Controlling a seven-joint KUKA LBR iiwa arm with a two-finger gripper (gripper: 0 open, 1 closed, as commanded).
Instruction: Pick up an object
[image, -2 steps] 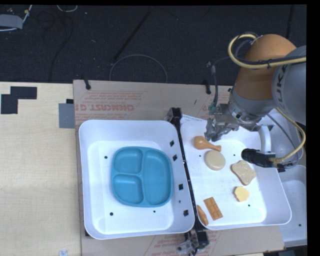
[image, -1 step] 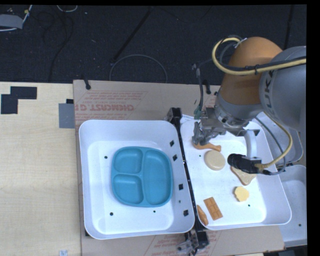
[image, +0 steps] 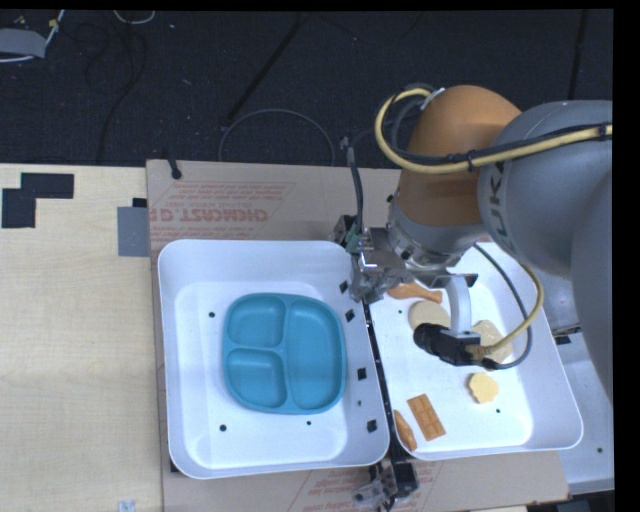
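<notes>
**Pick-up, approach stage.** The gripper (image: 372, 272) hangs over the left edge of the right bin (image: 545, 425), just beside an orange piece (image: 414, 292) near that bin's far-left corner. We cannot tell whether it is open or closed. The arm (image: 460, 150) leans in from the right, wrist pointing down. We judge it best to centre over one isolated piece, such as the yellow chunk (image: 483, 387), before descending.

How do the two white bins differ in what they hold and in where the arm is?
The left bin holds one blue divided plate; the right bin holds several small tan and orange food pieces, such as a waffle-like bar. The arm hangs over the right bin, while the left bin lies uncovered. Both bins are shallow, white and sit side by side.
</notes>
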